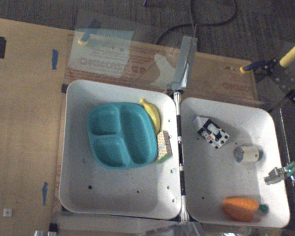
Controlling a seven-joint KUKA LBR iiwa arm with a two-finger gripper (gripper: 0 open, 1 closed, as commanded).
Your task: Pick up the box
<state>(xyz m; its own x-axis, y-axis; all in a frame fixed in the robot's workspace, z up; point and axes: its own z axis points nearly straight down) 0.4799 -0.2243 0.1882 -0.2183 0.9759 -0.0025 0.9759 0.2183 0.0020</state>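
The box [213, 133] lies tilted in the right bin [277, 128], at its upper left, with a can [247, 153] just right of it and a carrot [240, 208] well below. The left bin [74, 131] holds a teal tray [120, 138], banana [152, 114] and sponge [163, 145] (partly hidden). The hand [277, 175] sits at the right bin's right rim, too small to tell whether clenched or released.

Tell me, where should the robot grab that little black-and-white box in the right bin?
Probably from straight above, across the short sides of the small black-and-white cardboard box. It lies flat and slanted on the floor of the right white bin, apart from the small grey cylinder, so its edges look reachable.
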